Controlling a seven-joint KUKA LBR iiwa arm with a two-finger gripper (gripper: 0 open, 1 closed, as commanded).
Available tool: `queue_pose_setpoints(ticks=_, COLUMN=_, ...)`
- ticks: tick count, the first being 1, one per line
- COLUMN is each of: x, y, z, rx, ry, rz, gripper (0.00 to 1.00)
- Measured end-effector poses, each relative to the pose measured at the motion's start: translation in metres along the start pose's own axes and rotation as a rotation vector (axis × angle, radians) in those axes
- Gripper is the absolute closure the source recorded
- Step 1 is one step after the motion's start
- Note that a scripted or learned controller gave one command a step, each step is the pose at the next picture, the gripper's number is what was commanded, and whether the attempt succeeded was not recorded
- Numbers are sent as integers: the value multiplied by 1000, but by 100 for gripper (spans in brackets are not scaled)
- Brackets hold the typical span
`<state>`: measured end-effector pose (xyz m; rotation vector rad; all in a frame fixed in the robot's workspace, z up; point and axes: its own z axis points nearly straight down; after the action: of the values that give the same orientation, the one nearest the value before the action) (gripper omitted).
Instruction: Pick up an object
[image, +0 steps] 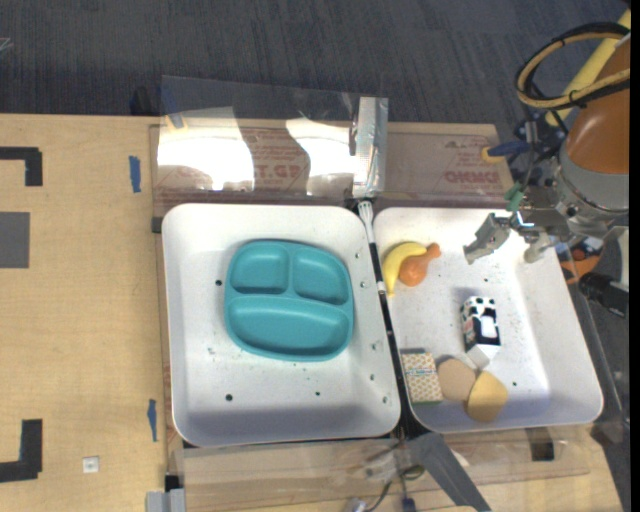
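Camera view, slanted down on both bins. Gripper (510, 236) up over the far right part of the right bin (545, 300), fingers (487, 240) spread wide, nothing between them. Orange-banded arm (600, 150) behind it, coming in from the right edge.

Candidates, all relative to the gripper:
- yellow-and-orange toy (408, 262), near, off to its left, close to the wall between the bins.
- black-and-white toy (481, 322), below and slightly left, standing alone on the bin floor. Closest clear target.
- tan rounded pieces (472, 386), further below, touching each other, near the front rim.
- speckled square (421, 376), just left of those, against the dividing wall.
- teal divided plate (290, 300), well apart to the left, in the left bin (190, 330).

Step in hand: approach, pre-grasp. No contact yet, no object lifted. Height above the bin floor hard to judge from this angle; probably raised, not resting.

Next move calls for: choice of one target, travel to bring the open fingers over it, straight descent, closing on it, lift. Black-and-white toy likely easiest, free space on all sides. Tan pieces crowded, risk of a nudge instead of a grip.
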<state>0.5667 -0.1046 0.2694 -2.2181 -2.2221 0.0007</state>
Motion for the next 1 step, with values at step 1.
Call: queue_pose_setpoints(ticks=1, x=37, y=-8, z=-45, rx=-7, ry=-3, rz=-241, gripper=0)
